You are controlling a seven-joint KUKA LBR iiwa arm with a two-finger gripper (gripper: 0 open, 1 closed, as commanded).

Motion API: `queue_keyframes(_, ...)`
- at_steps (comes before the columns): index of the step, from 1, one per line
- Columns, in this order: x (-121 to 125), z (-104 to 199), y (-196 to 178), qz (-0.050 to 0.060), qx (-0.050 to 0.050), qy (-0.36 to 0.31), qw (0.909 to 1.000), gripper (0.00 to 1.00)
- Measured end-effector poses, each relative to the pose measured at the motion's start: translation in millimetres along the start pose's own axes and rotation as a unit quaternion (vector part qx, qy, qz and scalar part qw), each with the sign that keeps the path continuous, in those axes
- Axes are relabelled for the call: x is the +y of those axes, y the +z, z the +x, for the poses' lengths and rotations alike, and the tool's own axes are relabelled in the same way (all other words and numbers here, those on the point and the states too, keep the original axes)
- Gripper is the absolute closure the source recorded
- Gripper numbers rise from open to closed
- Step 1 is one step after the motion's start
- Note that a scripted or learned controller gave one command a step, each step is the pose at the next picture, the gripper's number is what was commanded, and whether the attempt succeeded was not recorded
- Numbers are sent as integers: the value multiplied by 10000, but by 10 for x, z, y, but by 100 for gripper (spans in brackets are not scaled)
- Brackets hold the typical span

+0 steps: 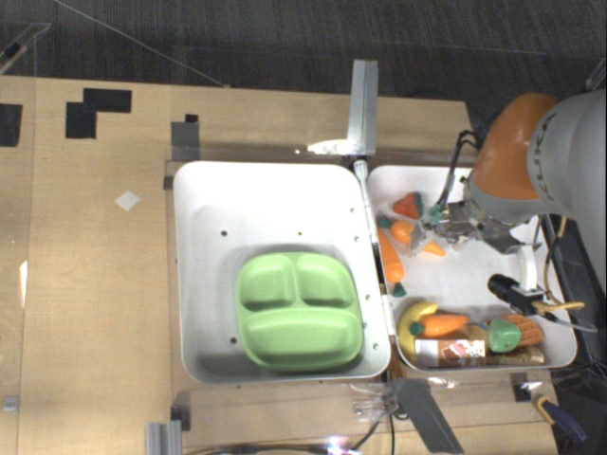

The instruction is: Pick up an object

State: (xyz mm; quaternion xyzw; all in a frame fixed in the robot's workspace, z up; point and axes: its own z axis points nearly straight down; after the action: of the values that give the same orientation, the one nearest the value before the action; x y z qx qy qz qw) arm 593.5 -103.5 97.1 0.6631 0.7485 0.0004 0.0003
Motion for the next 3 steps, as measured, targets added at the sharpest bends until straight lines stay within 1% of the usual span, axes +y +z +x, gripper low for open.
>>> queue_keyframes(1, 148, 0, 63, -63, -17, -373, 9993, 0)
queue_keyframes(2, 150, 0, 63, -68, -18, -373, 9993, 0)
queue_keyframes(3, 180, 30, -34, -83, 6, -400, 9992, 100)
